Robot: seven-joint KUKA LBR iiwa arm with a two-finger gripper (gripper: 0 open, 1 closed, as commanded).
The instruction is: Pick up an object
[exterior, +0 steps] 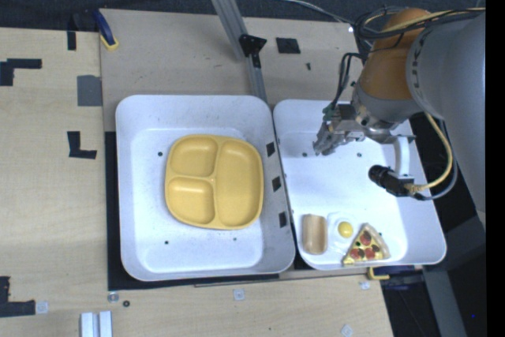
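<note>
The grey arm's two-finger claw (324,144) is hanging over the upper part of the right shallow white bin (293,170), fingertips pointing down, nothing showing between them; how far apart they stand I cannot tell. Well below the claw, along the bin's near edge, a small tan bread-like block (314,234), a fried-egg toy (345,230) and a triangular pizza-slice toy (366,245) are lying side by side. Left of the claw, a yellow three-compartment plastic plate (214,181) is sitting in the left white bin (142,193).

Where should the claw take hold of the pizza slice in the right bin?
Probably across the pizza slice at its wider crust end, coming straight down. It lies flat in the right bin's near corner, close to the wall, with the fried egg just beside it, so a side approach looks blocked.
</note>
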